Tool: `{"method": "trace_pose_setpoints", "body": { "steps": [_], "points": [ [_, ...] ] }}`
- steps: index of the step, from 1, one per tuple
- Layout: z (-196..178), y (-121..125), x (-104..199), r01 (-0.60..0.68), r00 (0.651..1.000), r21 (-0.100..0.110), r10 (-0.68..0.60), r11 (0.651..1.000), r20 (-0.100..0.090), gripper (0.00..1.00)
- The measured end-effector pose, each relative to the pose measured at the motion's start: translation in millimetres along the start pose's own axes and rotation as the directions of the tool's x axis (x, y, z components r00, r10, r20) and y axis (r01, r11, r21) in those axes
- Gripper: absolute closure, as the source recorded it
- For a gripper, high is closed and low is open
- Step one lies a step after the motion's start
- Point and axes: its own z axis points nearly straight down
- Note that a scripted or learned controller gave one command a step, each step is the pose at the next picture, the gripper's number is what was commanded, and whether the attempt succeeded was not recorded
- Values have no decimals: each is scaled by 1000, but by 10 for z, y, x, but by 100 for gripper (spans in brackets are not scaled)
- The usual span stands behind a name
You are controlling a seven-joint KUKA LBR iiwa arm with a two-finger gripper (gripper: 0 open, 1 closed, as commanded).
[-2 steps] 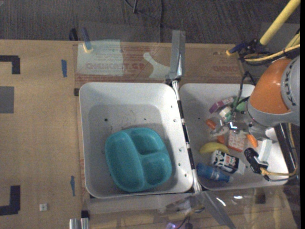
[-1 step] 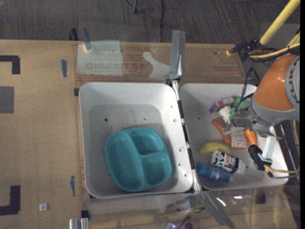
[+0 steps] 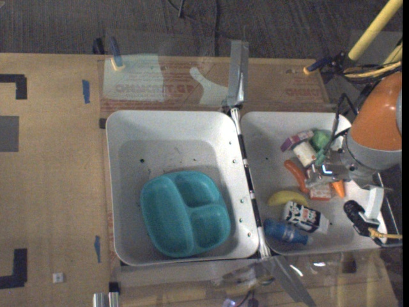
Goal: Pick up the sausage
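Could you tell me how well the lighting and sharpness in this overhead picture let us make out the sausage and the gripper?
In the camera view, the light is even and soft; the white right bin shows faint shadows only. The sausage reads as a small orange-red blur, edges soft. The gripper is dark and smeared, merging with the clutter. Clear panels at the bench's front and back carry pale reflections.

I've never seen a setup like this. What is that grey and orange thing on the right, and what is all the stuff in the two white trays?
You are looking down from one fixed camera above a bench. The grey and orange thing is a robot arm; its gripper is low in the right bin, next to the orange-red sausage it should pick up. Around it lie a banana, a small black-and-white carton, a blue bottle and other small toy items. The left bin holds a teal divided tray. I cannot tell whether anything is gripped.
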Motion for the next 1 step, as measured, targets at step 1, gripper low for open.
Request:
{"method": "trace_pose_setpoints", "body": {
  "steps": [1],
  "points": [
    [-780, 179, -116, 122, 992, 0, -122, 992, 0, 100]
  ]
}}
